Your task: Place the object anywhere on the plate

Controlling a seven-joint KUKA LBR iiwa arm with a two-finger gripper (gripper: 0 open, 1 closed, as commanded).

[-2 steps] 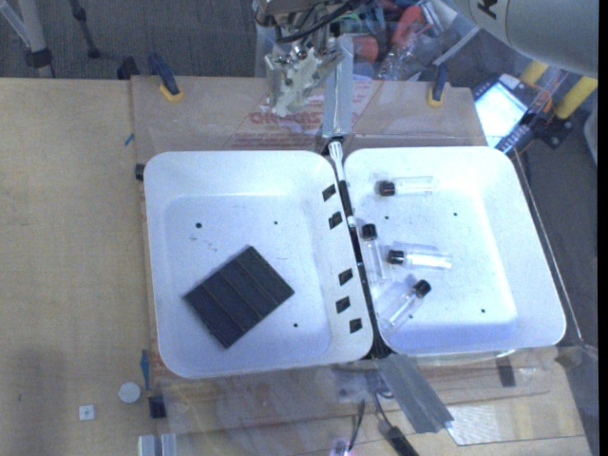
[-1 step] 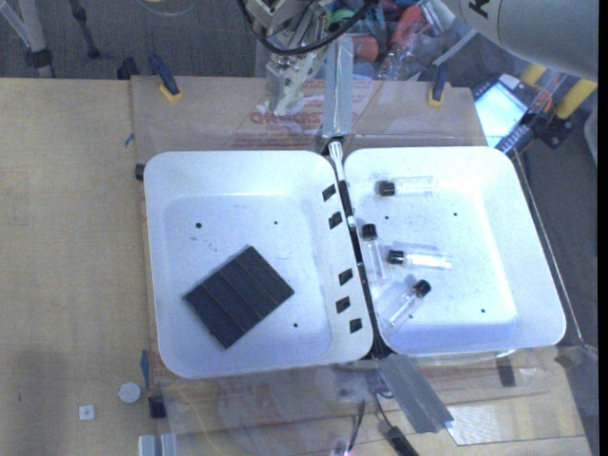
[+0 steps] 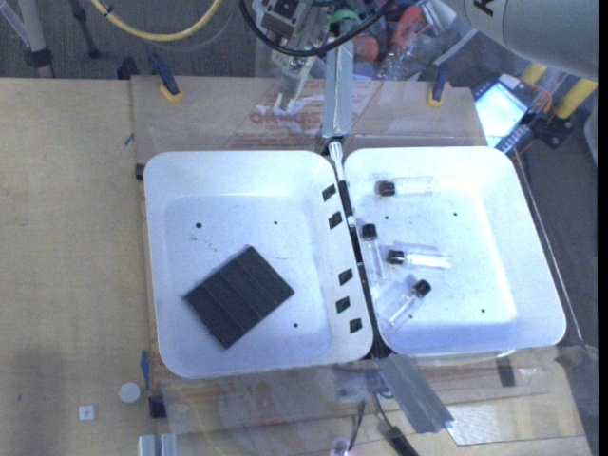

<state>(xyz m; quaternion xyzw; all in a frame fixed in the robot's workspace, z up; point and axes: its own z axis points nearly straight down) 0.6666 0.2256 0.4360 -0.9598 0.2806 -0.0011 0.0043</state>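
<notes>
Nearest the camera, a grey metal bracket (image 3: 410, 395) juts out from under the front edge of the two bins, on the wooden counter (image 3: 66, 255). Left of it, a small round cap (image 3: 129, 392) and a tiny square piece (image 3: 86, 411) lie on the counter.

In the left bin (image 3: 171, 174) a dark ribbed plate (image 3: 238, 295) lies flat, turned at an angle, toward the front. In the right bin (image 3: 494, 174) lie four clear vials with black caps: one (image 3: 404, 187) near the back, one (image 3: 372, 248) just beside the divider, one (image 3: 416, 256) near the middle, and one (image 3: 406, 300) toward the front. All four are well apart from the plate, none on it.

Beyond the bins, the gripper (image 3: 302, 27) hangs at the top among cables, over the counter's back edge. Whether its jaws are open or clenched I cannot tell. Part of the grey arm (image 3: 532, 12) fills the upper right corner.
</notes>
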